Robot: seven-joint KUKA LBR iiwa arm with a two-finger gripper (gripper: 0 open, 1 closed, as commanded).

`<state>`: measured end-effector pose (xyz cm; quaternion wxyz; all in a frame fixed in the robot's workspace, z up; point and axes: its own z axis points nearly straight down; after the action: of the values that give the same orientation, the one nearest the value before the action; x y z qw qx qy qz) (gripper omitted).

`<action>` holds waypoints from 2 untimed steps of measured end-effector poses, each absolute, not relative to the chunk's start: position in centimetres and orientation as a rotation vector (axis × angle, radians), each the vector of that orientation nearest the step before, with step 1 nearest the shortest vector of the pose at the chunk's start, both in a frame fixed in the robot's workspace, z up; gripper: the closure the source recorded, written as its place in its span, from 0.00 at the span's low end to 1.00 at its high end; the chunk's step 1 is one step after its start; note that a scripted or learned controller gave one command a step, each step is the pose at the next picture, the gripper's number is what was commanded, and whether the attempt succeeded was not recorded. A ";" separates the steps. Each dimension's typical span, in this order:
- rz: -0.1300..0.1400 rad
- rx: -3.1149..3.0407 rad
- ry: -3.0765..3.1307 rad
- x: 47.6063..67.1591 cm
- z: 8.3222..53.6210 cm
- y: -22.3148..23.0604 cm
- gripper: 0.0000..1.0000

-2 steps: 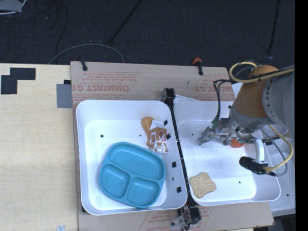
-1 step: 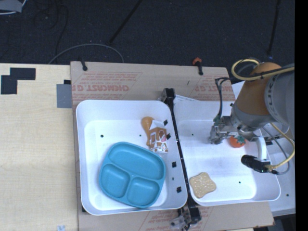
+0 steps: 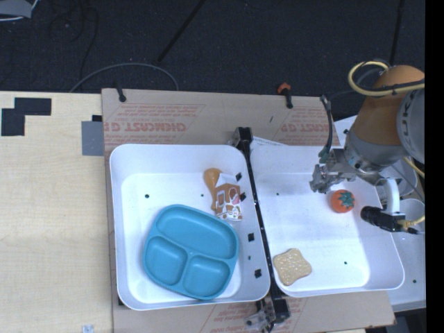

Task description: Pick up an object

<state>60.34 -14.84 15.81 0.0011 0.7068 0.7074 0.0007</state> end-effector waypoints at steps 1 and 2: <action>0.002 2.218 2.221 60.4 21.0 -14.9 1.00; -0.003 2.221 2.228 58.6 20.6 -10.8 1.00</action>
<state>58.59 -10.80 20.62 -0.0023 0.7061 0.7081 -0.0008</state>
